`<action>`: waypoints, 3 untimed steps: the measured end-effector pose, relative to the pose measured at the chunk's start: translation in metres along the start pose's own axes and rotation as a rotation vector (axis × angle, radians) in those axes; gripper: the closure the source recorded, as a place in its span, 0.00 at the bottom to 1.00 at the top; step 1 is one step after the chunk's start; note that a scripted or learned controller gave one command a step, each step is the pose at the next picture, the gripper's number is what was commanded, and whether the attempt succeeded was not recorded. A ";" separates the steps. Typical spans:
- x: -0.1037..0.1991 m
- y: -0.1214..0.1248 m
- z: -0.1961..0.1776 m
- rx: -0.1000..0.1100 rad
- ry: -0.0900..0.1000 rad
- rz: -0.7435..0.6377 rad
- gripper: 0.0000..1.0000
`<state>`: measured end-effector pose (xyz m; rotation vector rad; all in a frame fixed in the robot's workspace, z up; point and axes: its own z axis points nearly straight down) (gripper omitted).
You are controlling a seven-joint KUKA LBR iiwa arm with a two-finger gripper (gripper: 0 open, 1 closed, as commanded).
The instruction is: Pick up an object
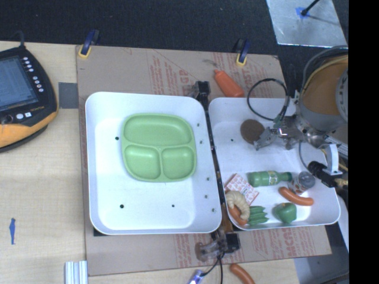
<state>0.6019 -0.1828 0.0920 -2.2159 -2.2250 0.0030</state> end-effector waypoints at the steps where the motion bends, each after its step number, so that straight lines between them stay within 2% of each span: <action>1: 0.035 -0.098 0.001 0.002 0.001 -0.002 0.00; 2: -0.023 -0.051 0.000 -0.001 0.000 0.001 0.00; 3: 0.014 0.027 0.000 0.000 0.002 0.000 0.00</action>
